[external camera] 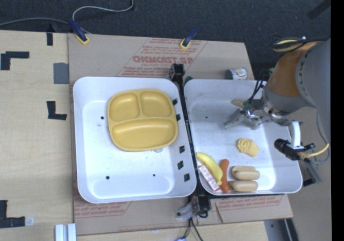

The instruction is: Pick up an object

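Objects for picking lie in the right bin (215, 94): a ridged yellow piece (248, 147), banana (210, 166), carrot (224, 175) and hot dog (245, 178). We see the hand (236, 115) above them, seemingly spread and pinching nothing. A yellow tray (142, 119) occupies the left bin (88, 137).

Bench (32, 148), light wood with black tape marks. Brown cardboard sheet (156, 57) lies flat on it, clipped at far edge. Two white bins on the cardboard, touching: left bin (88, 175), right bin (215, 94).
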You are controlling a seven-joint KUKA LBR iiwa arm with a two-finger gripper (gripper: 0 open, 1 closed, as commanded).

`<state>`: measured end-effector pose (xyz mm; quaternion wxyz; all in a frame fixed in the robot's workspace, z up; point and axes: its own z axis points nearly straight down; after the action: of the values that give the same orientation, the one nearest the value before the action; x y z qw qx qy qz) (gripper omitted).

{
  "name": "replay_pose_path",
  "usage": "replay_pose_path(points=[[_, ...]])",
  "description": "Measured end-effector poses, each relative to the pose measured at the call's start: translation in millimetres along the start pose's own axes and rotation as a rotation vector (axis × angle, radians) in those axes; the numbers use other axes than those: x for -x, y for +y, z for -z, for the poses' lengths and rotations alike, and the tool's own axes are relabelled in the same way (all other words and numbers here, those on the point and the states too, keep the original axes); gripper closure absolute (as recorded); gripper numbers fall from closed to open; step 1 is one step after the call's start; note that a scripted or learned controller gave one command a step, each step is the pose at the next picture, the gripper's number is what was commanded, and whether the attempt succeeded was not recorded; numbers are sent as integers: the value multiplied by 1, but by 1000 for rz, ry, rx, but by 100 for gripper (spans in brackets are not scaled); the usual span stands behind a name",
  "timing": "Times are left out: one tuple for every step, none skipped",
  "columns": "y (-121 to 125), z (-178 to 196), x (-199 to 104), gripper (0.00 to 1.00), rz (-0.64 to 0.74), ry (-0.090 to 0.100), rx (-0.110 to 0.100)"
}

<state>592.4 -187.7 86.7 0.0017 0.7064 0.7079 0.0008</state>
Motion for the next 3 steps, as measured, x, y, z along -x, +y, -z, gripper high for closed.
replay_pose_path(points=[[-39,84,-10,0,-1,0,-4],[-100,0,32,0,0,4,-2],[-86,0,-17,0,0,-1,3]])
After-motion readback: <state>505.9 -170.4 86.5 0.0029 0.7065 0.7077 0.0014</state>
